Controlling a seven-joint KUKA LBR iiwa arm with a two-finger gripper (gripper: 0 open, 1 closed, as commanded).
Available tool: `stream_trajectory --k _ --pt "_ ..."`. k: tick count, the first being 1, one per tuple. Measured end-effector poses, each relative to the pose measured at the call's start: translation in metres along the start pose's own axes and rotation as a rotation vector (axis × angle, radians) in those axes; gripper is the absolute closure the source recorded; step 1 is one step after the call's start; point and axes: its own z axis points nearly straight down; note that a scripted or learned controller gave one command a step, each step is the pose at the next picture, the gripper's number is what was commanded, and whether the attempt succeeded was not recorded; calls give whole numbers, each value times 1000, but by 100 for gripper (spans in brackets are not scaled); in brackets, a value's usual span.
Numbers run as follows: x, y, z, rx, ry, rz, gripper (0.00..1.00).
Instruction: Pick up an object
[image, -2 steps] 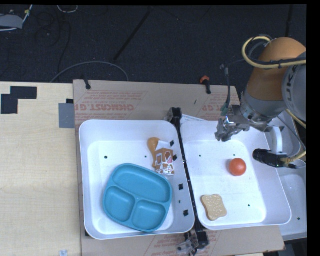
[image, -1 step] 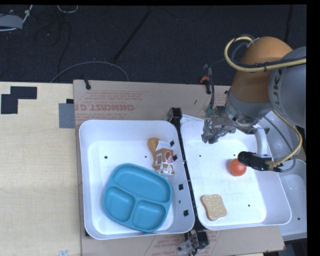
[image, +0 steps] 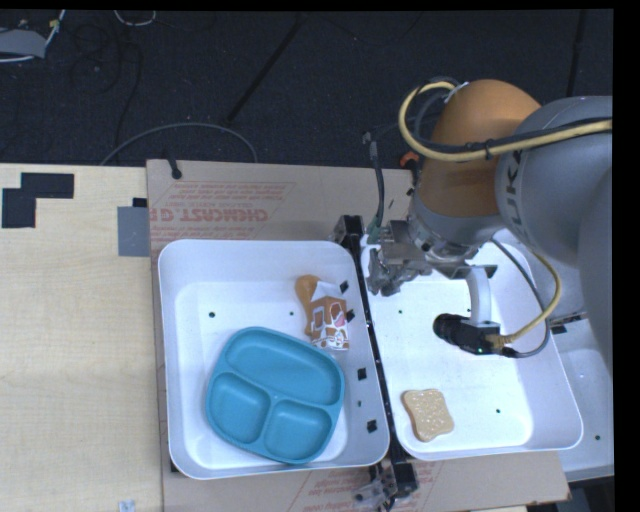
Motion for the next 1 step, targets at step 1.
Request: stream_trajectory --k 1 --pt "49 0 10 1 -1 1 100"
